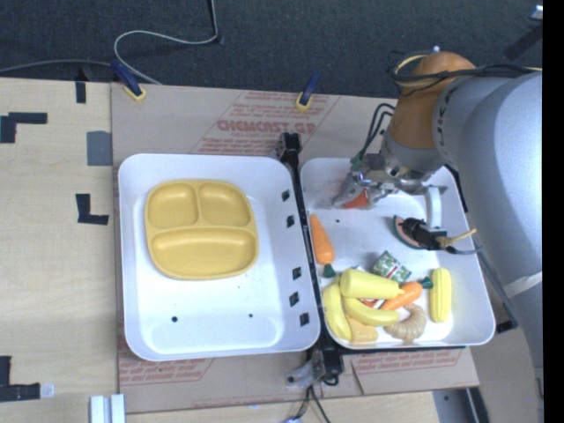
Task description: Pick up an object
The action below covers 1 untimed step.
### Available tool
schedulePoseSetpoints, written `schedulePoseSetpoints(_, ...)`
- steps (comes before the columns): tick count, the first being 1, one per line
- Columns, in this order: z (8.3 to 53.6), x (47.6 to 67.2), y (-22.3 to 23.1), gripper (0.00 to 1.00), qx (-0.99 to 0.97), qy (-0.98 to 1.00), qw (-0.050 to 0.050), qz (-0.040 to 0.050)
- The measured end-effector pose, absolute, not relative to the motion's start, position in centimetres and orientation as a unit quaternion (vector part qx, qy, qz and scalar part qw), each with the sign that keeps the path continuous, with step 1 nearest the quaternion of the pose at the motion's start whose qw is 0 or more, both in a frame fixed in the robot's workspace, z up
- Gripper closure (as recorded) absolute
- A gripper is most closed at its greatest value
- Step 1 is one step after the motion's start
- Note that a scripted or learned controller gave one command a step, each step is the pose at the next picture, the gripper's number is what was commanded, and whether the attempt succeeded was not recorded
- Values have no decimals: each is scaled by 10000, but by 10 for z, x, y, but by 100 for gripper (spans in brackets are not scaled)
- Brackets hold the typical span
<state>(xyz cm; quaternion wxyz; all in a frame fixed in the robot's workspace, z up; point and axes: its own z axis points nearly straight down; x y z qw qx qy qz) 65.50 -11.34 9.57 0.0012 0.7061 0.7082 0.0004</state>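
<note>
While its finger state cannot be told, the tool (364,186) is seen low over a small orange object (355,200) at the right bin's (458,320) upper part.

You get even, bright overhead light; white bins (211,346) slightly washed out, shadows soft and short. Arm (507,174) at right looms large and blurred; overall sharpness modest.

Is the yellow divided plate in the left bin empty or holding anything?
Empty. The yellow plate lies flat in the left bin, and all three of its compartments show bare yellow surface with no items in them.
</note>
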Motion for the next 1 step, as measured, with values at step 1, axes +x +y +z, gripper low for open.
schedulePoseSetpoints(1,192,595,-36,100,7060,7082,0,6)
